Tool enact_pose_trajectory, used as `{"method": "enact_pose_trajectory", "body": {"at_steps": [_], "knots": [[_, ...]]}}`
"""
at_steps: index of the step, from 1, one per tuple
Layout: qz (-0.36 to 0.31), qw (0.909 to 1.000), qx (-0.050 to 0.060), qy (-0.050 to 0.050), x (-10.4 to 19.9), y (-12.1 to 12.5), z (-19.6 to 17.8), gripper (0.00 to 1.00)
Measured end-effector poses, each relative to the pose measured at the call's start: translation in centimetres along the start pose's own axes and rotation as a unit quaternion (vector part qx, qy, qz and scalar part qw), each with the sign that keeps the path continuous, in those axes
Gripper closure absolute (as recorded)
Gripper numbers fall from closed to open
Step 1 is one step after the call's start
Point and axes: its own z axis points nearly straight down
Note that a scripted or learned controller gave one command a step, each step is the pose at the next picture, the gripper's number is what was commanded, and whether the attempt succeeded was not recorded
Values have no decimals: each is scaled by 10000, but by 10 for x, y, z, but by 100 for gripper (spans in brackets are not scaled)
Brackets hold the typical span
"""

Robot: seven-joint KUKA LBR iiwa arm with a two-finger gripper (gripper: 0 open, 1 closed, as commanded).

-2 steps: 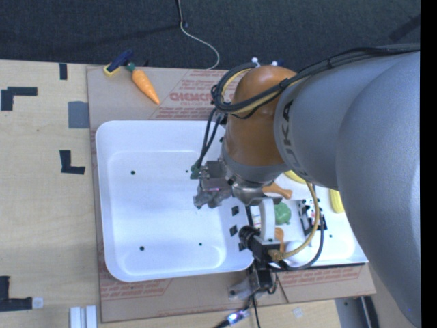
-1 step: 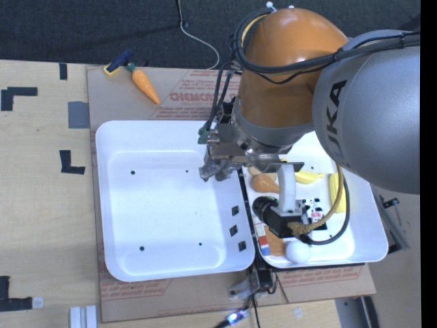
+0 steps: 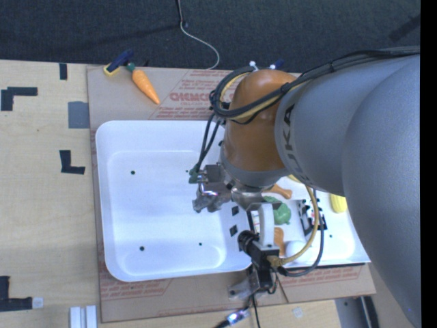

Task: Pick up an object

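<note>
From the camera view up above, two white bins sit side by side on the bench (image 3: pixel 191 96). The left bin (image 3: pixel 150 203) has a bare white floor with a few tiny dark dots on it. The right bin (image 3: pixel 339 243) is mostly hidden, because the big grey arm (image 3: pixel 355 149) reaches in from the right and hangs over it.

The gripper (image 3: pixel 205 197) is low down, over the right side of the left bin, close to the wall between the two bins. I cannot tell if it is open or closed, since the wrist with the orange band (image 3: pixel 256 121) is in the way. I see nothing held in it.

The toys to pick from are in the right bin. A green toy (image 3: pixel 282 213) peeks out just under the wrist, and an orange piece (image 3: pixel 278 237) lies right beside it. A yellow piece (image 3: pixel 338 202) sits a bit further right (most of it is hidden by the arm).

A toy carrot (image 3: pixel 145 85) lies outside the bins, at the far edge of the bench, so I think it is not one to grab.

I think the pick is not done yet. The gripper is over bare floor, so it needs to go where the toys are.
</note>
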Motion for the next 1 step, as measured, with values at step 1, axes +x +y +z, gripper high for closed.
{"method": "enact_pose_trajectory", "body": {"at_steps": [1], "knots": [[-49, 9999, -112, 46, 45, 1, -130, 100]]}}
